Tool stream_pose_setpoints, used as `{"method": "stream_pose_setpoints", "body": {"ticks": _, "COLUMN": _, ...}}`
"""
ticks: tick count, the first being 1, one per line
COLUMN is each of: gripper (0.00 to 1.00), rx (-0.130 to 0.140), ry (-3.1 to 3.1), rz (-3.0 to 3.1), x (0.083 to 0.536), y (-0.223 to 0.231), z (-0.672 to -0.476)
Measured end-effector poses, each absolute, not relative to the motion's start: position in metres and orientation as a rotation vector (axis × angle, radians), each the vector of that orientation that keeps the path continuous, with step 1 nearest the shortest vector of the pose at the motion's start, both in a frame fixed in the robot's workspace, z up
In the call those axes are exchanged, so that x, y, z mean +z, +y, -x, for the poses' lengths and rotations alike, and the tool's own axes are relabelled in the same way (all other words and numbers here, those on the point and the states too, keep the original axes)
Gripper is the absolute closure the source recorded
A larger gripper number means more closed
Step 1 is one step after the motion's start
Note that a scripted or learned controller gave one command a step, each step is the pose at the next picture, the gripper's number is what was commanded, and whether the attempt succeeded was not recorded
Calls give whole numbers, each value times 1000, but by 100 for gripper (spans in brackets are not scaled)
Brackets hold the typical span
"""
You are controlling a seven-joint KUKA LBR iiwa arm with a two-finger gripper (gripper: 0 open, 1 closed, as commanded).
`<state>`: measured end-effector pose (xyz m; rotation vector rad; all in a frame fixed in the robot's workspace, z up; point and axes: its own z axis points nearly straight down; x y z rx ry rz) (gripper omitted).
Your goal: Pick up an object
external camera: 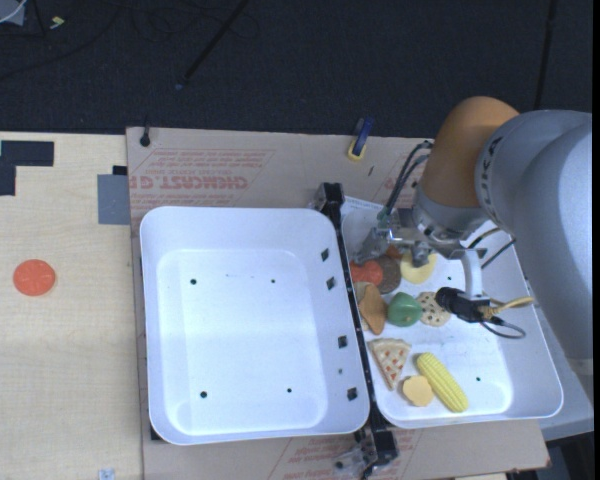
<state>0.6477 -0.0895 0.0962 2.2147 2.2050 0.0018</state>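
Observation:
My gripper reaches down into the upper left part of the right bin, over a cluster of toy foods. Right under it lie a red round piece and a brown piece. A pale yellow piece sits just to the gripper's right. Below these are a green pepper, a tan wedge and a checked cracker. Nothing can be seen held between the fingers.
Toward the front of the right bin lie a pizza slice, an orange disc and a corn cob. The left bin stands alongside, with a black divider between the two. The grey arm covers the right bin's far right.

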Motion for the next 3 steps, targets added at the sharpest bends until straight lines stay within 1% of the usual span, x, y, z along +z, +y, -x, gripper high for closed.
{"method": "stream_pose_setpoints", "body": {"ticks": 1, "gripper": 0, "rx": 3, "ry": 2219, "rz": -2222, "x": 90, "y": -86, "z": -622}}
{"method": "stream_pose_setpoints", "body": {"ticks": 2, "gripper": 0, "rx": 0, "ry": 2218, "rz": -2226, "x": 90, "y": -110, "z": -546}}
{"method": "stream_pose_setpoints", "body": {"ticks": 3, "gripper": 100, "rx": 4, "ry": 2211, "rz": -2231, "x": 100, "y": -111, "z": -549}}
